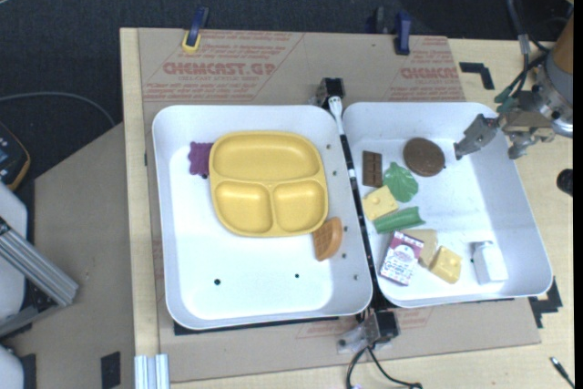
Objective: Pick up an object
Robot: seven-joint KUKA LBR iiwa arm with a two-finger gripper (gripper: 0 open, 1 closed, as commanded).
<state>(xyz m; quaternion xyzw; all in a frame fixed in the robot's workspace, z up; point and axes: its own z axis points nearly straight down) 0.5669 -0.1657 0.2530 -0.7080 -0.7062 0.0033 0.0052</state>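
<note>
My gripper (496, 141) hangs over the far right part of the right bin (528, 223), its two fingers spread open with nothing between them. A round brown cookie (424, 157) lies just to its left. Further left and nearer are a brown chocolate bar (372, 167), a green leafy piece (401, 180), a yellow cheese block (379, 203) and a green pea pod (398, 219). At the front of the bin lie a red and white packet (399, 258), a yellow wedge (444, 263) and a white block (485, 260).
The left bin (182, 260) holds a yellow divided plate (270, 182), a purple item (199, 158) at the plate's left edge and an orange-brown piece (328, 239) by its front right corner. A black divider bar (346, 168) runs between the bins.
</note>
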